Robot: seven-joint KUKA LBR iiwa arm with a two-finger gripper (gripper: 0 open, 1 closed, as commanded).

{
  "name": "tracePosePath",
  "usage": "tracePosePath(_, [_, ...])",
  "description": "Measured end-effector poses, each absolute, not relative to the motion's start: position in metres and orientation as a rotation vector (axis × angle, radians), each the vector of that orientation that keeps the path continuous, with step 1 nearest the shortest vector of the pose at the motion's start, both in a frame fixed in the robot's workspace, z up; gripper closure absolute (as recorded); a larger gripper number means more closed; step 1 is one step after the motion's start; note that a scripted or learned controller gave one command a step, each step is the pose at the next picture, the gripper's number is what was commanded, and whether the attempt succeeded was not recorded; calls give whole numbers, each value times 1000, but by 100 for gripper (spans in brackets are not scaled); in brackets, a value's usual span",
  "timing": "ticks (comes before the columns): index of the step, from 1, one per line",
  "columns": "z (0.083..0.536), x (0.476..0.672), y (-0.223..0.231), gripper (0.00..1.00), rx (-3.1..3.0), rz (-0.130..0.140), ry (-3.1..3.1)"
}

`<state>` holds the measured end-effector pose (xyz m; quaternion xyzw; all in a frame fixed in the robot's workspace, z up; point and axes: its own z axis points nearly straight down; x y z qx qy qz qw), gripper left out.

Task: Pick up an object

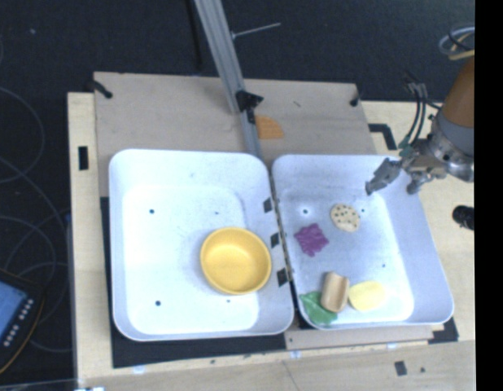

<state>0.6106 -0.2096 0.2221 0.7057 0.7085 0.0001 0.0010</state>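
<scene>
Hovering over the far right part of the right bin (pixel 422 243), the gripper (pixel 395 177) has its two fingers spread apart with nothing between them; one fingertip points down-left toward the bin floor.

Nearest to it is the cookie (pixel 345 217), a round tan piece with dark dots, lying on the bin floor toward the bin's middle, a little nearer the far edge. From the gripper it lies down and to the left in the view, near but apart. Being round, it offers no long axis to line up with, so the jaws could close across it from any angle.

Other candidates sit farther off: a purple piece (pixel 311 239) just left of the cookie, and along the near edge a tan cylinder (pixel 334 291), a yellow lump (pixel 368 296) and a green piece (pixel 315 308), crowded together and touching. A yellow bowl (pixel 235 260) rests in the left bin (pixel 137 218), well apart from the gripper.

My guess is the cookie, standing alone, is the simplest reach.
</scene>
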Motion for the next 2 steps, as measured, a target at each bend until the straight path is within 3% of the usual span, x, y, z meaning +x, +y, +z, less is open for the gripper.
tracePosePath(1, [222,611,-210,0,2215,-1,2225])
tracePosePath(2, [164,615,-218,0,2222,-7,2222])
